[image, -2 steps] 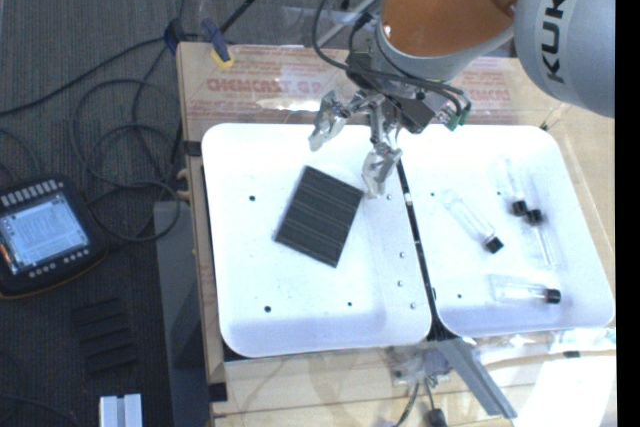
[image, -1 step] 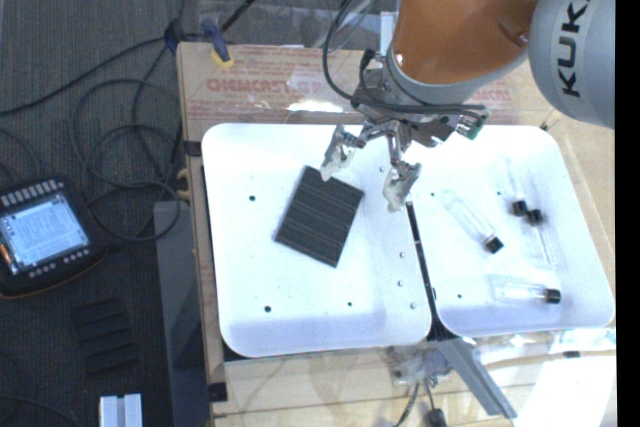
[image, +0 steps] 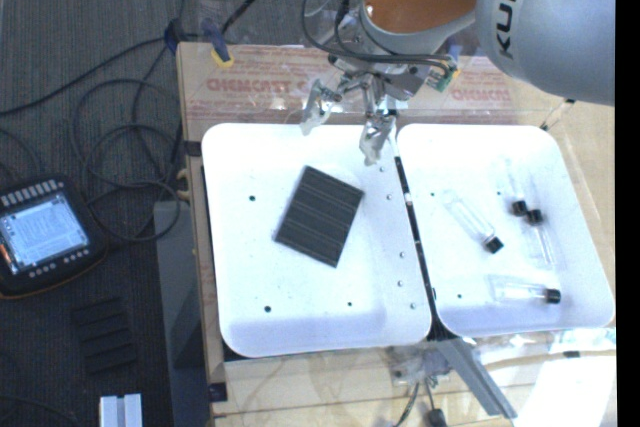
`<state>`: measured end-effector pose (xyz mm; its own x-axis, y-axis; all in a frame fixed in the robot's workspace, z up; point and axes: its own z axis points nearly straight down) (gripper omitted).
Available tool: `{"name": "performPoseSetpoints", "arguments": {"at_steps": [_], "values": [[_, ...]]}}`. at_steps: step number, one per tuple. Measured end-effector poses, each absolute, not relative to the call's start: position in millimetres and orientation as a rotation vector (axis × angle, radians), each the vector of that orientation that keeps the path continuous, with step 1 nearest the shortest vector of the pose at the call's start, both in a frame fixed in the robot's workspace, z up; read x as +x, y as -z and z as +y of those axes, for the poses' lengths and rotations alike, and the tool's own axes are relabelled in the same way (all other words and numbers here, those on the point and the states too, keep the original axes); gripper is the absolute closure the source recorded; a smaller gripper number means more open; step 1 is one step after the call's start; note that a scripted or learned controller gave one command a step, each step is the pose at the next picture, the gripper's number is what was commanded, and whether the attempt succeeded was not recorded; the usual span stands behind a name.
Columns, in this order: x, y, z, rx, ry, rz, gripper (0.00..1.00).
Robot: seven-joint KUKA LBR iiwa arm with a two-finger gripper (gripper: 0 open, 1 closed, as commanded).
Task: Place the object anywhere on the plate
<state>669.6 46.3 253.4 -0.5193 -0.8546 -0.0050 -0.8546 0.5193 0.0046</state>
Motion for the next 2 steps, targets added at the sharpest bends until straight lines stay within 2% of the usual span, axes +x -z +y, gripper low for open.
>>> {"name": "performPoseSetpoints", "arguments": {"at_steps": [1,2], "values": [[653.0,-398.2,62.1,-2.001,-0.010,2.418,0.00],[588.8,-392.3,60.7,-2.282,-0.011,2.156,0.00]]}}
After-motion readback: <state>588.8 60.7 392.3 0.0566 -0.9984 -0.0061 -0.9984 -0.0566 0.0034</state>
